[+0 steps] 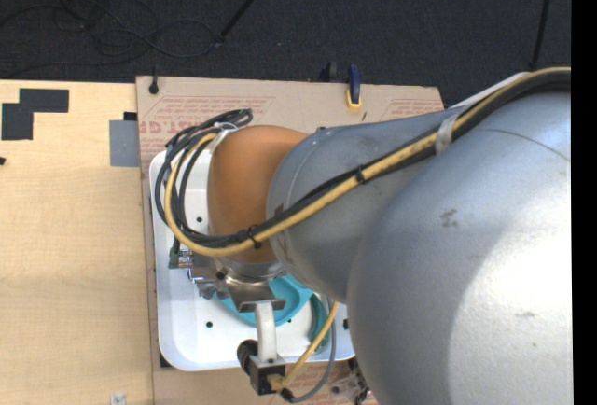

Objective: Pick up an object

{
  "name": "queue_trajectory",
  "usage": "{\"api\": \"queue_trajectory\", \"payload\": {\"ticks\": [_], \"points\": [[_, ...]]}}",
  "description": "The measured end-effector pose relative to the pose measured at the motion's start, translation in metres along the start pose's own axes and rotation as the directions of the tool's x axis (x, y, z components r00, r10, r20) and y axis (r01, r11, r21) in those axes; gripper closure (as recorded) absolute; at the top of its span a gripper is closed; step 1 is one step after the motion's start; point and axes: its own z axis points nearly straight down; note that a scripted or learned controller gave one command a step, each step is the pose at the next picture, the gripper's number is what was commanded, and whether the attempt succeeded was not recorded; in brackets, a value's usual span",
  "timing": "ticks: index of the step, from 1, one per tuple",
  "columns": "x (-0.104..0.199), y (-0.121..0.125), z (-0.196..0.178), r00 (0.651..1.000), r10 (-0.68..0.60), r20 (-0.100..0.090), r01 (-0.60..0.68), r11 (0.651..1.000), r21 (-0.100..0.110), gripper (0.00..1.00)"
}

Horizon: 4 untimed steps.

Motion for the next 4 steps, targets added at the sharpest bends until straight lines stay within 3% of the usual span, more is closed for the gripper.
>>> {"api": "queue_trajectory", "payload": {"ticks": [1,2,3,4], "points": [[-0.001,0.002,-0.049,1.000,0.000,-0.003,0.000,1.000,-0.006,1.00],[-0.003,0.001,-0.056,1.000,-0.003,0.001,0.003,1.000,0.002,1.00],[-0.001,0.000,0.006,1.000,0.000,0.001,0.000,1.000,0.002,1.00],[-0.001,0.003,-0.116,1.000,-0.001,-0.007,0.001,1.000,-0.015,1.00]]}}
